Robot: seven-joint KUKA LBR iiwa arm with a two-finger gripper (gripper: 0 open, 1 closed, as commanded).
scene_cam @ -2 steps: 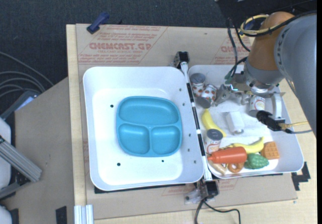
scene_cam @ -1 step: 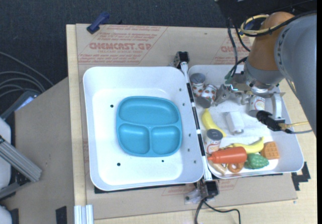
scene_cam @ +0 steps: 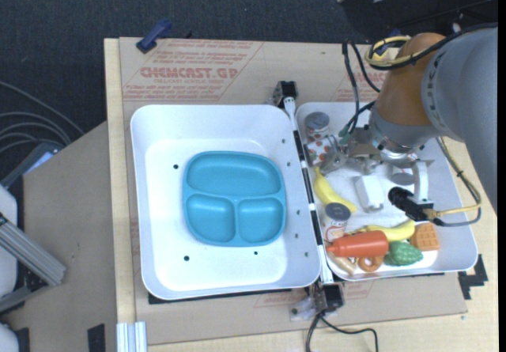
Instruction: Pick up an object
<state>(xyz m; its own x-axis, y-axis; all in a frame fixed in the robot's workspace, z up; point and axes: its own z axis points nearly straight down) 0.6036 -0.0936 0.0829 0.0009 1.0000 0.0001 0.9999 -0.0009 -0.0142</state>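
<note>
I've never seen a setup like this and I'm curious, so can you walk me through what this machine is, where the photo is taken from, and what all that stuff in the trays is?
One camera looks down at a slant on a bench. The grey robot arm with an orange band reaches in from the right; its pincer hangs over the right bin, but I cannot tell whether it holds anything. That bin holds toy food: a banana, a carrot, a pretzel, something green, a waffle-like piece and a small can. The left bin holds a blue divided plate.

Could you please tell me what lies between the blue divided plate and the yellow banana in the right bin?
In the camera view, the two bins' adjoining white walls lie between the blue divided plate and the banana; nothing else sits there.
</note>
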